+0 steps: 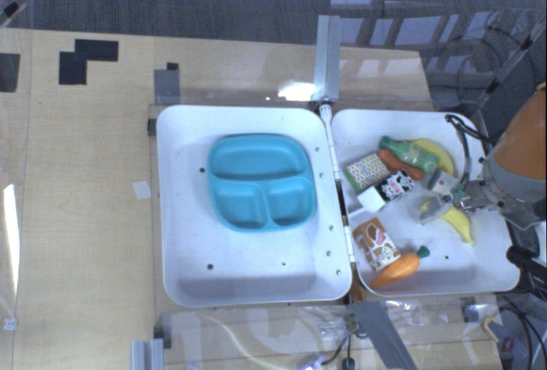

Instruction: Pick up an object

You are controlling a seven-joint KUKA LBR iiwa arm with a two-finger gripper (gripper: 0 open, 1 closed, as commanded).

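The right bin (491,270) holds several toy items. A green bottle (408,152) lies at the back beside a yellow banana (438,155) and an orange-red piece (394,161). A patterned box (367,171), a black-and-white carton (396,185) and a small white block (371,200) sit near the divider. At the front lie a brown-labelled can (376,243) and an orange carrot (397,267). My gripper (436,204) hangs low over the right middle of this bin, just left of a second banana (462,226). Nothing visibly sits in it.
The left bin (184,274) carries a blue divided plate (260,181). The arm's orange band (523,146) and dark cables (466,142) cover the right bin's far right side. A metal post (327,52) stands behind the divider between the bins.
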